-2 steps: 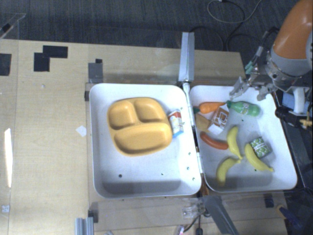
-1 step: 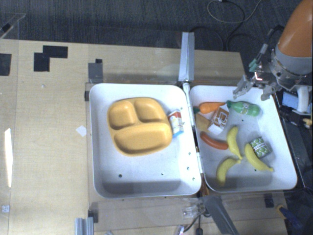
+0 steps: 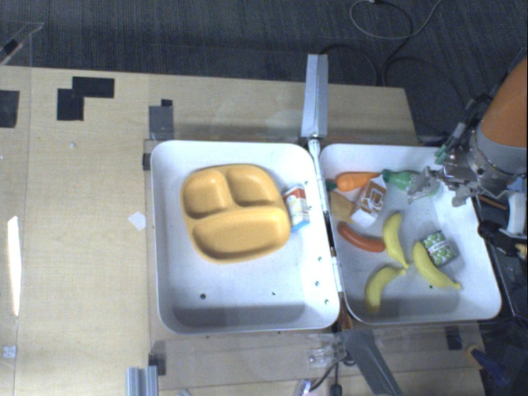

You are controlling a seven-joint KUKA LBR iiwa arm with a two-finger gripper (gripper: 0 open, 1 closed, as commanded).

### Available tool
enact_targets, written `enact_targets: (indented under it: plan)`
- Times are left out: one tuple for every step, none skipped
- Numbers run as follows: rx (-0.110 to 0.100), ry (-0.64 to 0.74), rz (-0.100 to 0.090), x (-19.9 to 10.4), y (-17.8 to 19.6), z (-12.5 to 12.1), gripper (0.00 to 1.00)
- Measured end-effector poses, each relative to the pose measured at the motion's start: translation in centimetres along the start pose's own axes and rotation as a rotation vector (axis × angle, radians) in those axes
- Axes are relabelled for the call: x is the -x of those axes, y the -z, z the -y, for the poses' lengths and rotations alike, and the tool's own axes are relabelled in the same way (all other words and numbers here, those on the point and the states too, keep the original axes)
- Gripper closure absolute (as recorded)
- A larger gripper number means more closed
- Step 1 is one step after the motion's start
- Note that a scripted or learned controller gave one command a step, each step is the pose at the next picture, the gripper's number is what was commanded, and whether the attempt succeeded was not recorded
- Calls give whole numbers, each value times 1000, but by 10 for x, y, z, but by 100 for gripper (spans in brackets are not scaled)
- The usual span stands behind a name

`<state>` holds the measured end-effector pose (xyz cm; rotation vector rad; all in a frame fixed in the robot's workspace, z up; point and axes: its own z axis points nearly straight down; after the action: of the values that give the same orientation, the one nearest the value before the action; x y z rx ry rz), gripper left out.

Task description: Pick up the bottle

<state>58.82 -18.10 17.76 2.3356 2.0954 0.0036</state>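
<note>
We are reaching; our claw (image 3: pixel 436 181) hangs with its fingers apart just beside the small clear bottle with a green cap (image 3: pixel 398 177) in the right white bin (image 3: pixel 483 304); next we must close on it.

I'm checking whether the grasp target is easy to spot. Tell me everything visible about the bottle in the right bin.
The bottle is small, with a green body that looks like translucent plastic and a paler end pointing left. It lies on its side near the back wall of the right bin, roughly parallel to that wall. A carrot lies just to its left and a small carton sits below-left. The end effector is at its right end; whether it touches the bottle is unclear.
</note>
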Motion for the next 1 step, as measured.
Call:
enact_targets:
  plan:
    - [4,54,0,14,-90,-46,0]
